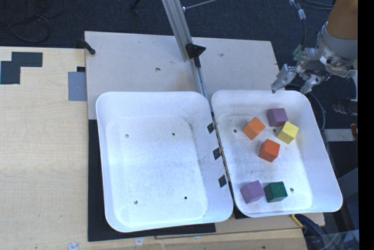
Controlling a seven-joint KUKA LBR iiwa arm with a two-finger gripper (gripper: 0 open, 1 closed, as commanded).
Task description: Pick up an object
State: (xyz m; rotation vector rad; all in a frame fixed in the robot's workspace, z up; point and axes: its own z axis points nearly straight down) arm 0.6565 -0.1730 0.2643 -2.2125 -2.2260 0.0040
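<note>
Green block: a dark green cube (pixel 275 191) lies nearest the near edge of the right bin (pixel 327 179), toward its near right corner.
Near purple block: a purple cube (pixel 252 191) sits just beside the green one, on its left, almost touching it.
Red-orange block: a red-orange cube (pixel 269 150) rests near the middle of the right bin's floor, apart from the near pair.
Yellow block: a yellow cube (pixel 287 132) lies just beyond and to the right of the red-orange one, tilted on its corner line.
Orange block: an orange cube (pixel 253 128) sits left of the yellow one, toward the bin's left wall.
Far purple block: a second purple cube (pixel 277 117) lies farthest in, touching or nearly touching the yellow cube, toward the far right corner.
Left bin: the left bin (pixel 111 126) stands side by side with the right one, their inner rims meeting.
Claw: the gripper (pixel 295 80) hangs over the far edge of the right bin, near its far right corner, fingers spread, nothing between them.
Blocks versus claw: all six cubes lie nearer than the claw; the far purple cube is closest to it, near but apart, the green and near purple cubes well apart.
Arm: the grey arm with its orange band (pixel 343 9) rises beyond the bin's far right corner.
</note>
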